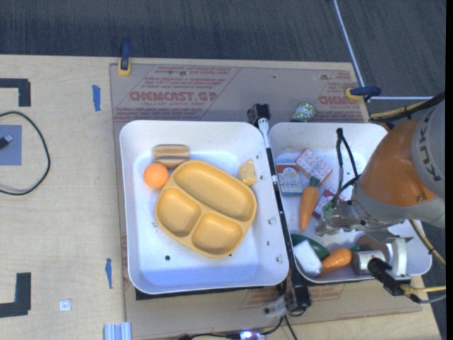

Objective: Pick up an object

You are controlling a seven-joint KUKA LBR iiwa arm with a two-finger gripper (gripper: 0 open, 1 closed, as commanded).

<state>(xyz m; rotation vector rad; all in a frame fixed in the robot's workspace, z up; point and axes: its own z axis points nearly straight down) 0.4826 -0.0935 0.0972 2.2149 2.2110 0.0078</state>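
My gripper (337, 219) hangs low over the middle of the right bin (422, 264), under the arm's orange band. It is just right of a long carrot (308, 203) and above a smaller orange carrot (337, 259) that lies beside a dark green item (311, 246). The wrist body hides what lies directly under the gripper. I see nothing held in it.
Small printed packets (313, 165) (289, 180) lie at the back of the right bin. The left bin (138, 261) holds a yellow divided plate (205, 207), an orange ball (156, 176), a hot dog bun (171, 152) and a pale yellow piece (247, 171). Cables trail at the bench front.
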